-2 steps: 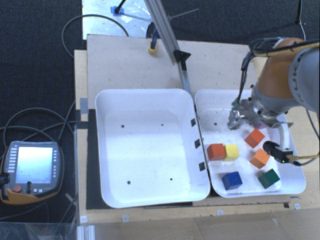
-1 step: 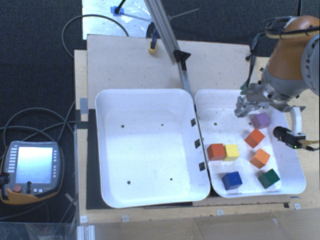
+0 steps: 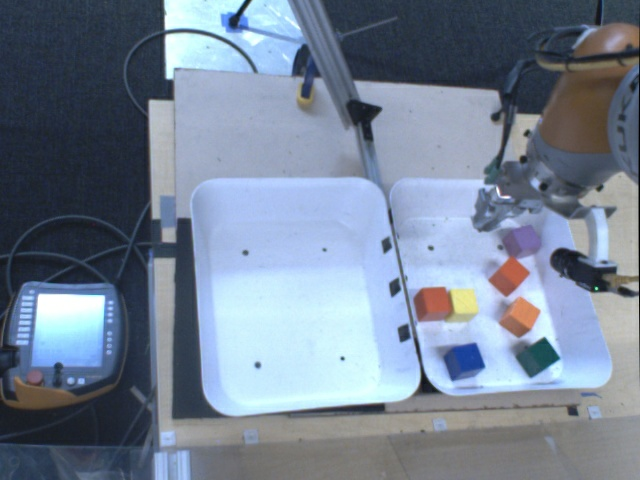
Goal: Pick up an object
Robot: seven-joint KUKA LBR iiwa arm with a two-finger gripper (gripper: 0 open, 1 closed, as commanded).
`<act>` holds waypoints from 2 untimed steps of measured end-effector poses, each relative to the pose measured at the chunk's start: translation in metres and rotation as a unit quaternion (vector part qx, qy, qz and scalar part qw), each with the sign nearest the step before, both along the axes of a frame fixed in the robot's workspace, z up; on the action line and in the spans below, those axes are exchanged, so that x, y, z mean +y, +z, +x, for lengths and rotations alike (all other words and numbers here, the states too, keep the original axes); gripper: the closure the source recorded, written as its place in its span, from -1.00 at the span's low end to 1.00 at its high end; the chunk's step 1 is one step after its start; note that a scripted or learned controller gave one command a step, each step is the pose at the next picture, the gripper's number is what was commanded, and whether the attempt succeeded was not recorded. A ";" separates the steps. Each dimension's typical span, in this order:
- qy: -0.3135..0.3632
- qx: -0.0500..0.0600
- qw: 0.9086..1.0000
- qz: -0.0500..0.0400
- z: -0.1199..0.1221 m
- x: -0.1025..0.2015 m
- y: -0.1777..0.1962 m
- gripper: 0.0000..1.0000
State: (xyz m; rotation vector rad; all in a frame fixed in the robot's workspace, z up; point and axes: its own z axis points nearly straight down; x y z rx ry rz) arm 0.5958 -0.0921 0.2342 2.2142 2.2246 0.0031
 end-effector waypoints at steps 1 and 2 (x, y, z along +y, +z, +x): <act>0.003 0.001 1.000 0.001 -0.002 0.059 -0.008 1.00; 0.003 0.001 1.000 0.001 0.007 0.110 -0.013 1.00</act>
